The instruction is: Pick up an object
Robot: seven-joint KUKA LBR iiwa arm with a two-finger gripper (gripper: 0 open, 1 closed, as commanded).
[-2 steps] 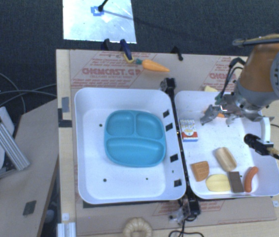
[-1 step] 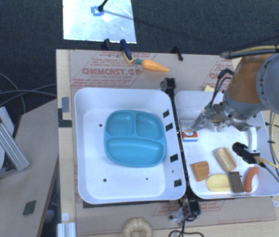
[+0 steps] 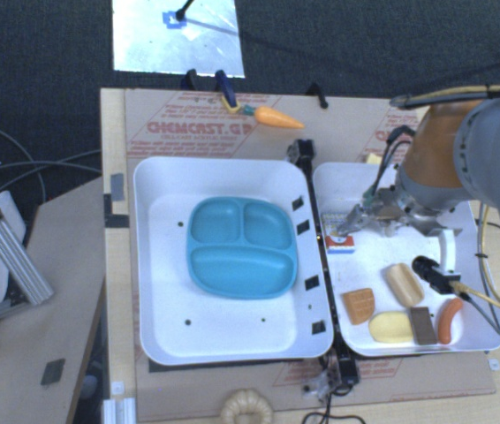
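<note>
hand (image 3: 345, 233) low over small card (image 3: 340, 244), R bin (image 3: 338, 184) | grip state: can't tell | risk: flat card slips, pinch misses

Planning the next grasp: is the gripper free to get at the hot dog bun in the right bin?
Probably yes. The bun lies bare on the bin floor, nothing over it; the gripper hangs nearby in the same bin.

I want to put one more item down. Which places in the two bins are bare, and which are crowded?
Bare: the left bin floor around the blue divided plate, widest along its front and left walls. In the right bin, the middle patch beside the pincer. Crowded: its front, with the bread roll, yellow piece, sausage.
</note>
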